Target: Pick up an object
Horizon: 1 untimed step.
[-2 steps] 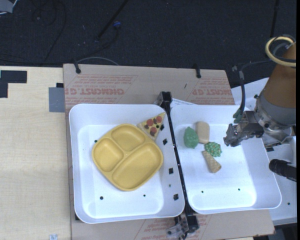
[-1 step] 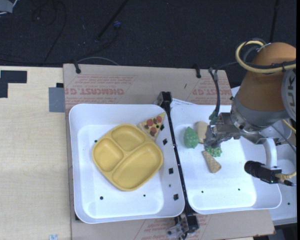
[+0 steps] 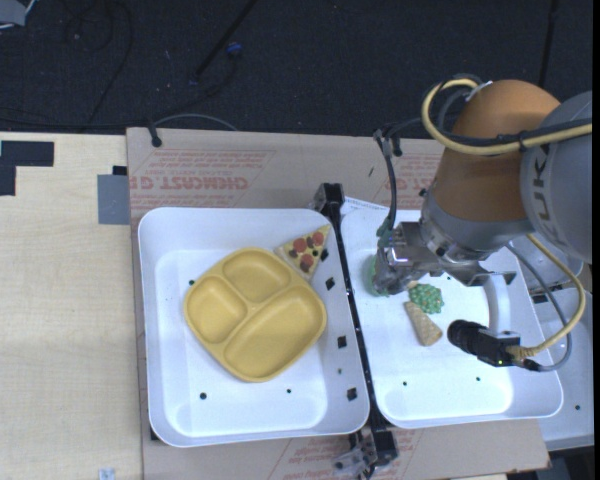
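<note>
We saw the hand (image 3: 388, 271) low in the right bin (image 3: 460, 393); we could not tell its grip. A green toy (image 3: 426, 296) lay at its four o'clock, so closing there might miss.

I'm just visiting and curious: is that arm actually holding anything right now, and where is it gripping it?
It cannot be told. The end effector is low in the right bin over something green, its tips hidden.

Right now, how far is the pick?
Done: the gripper is down in the right bin, beside the green toy. In hand: no object visible in it. Left: grasp and lift; the wedge and pizza slice lie untouched.
</note>
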Available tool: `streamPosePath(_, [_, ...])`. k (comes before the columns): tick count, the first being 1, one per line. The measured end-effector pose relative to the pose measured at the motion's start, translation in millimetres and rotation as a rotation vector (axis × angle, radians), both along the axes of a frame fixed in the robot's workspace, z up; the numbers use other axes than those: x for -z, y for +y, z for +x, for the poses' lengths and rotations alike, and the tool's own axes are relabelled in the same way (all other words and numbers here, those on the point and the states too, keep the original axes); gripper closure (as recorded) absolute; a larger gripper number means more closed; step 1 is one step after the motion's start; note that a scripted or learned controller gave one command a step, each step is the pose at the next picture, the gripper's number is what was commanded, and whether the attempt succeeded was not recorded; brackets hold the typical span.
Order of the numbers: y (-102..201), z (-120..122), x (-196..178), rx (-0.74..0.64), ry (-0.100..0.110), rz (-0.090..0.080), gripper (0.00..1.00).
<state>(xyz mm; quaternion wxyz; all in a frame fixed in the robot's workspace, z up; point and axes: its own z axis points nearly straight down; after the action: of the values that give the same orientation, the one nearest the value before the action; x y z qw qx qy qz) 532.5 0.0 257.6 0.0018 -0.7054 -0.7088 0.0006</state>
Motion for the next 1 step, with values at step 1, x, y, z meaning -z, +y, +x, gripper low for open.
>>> streamPosePath(1, [42.4,9.1,14.7,0.001,0.002,-0.001,1.0])
